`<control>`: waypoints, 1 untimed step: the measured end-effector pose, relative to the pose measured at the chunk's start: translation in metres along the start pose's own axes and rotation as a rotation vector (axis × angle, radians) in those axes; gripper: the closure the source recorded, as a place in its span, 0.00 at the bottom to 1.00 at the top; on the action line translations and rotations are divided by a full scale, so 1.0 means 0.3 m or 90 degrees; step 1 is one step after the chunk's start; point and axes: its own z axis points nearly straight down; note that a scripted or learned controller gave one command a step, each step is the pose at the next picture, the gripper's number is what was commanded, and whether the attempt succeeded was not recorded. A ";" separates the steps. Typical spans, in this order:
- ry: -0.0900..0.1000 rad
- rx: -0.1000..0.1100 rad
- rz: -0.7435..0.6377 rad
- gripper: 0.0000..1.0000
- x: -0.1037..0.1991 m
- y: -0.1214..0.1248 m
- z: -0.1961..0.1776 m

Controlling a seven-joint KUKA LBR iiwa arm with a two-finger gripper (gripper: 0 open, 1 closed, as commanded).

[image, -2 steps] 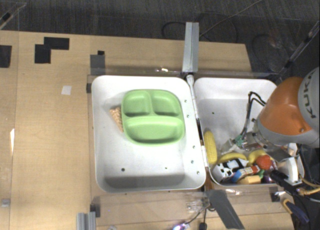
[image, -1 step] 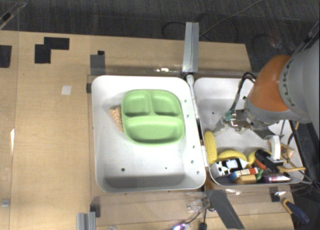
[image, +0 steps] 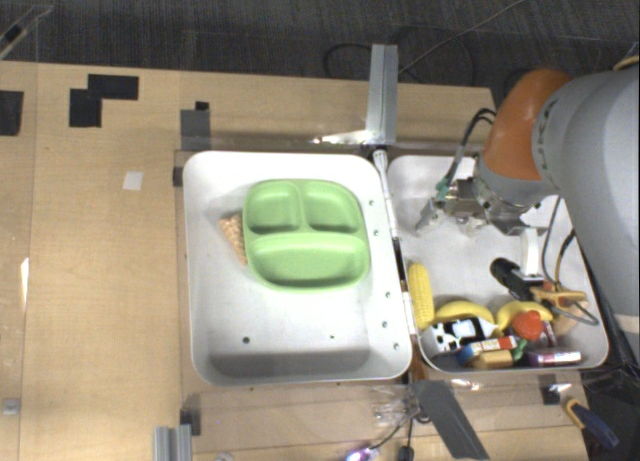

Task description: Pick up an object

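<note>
Hovering pincer (image: 455,211) in right bin (image: 440,279), corn (image: 421,294) just below

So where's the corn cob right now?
The corn cob lies in the right bin, against its left wall, just above the banana and the heap of small toys.

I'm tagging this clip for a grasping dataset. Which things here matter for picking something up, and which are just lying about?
For the job:
end effector
corn cob
banana
red ball

Lying about:
green divided plate
left bin
cables on the floor
</note>
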 end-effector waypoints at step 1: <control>0.000 0.004 0.025 0.00 -0.045 0.190 0.010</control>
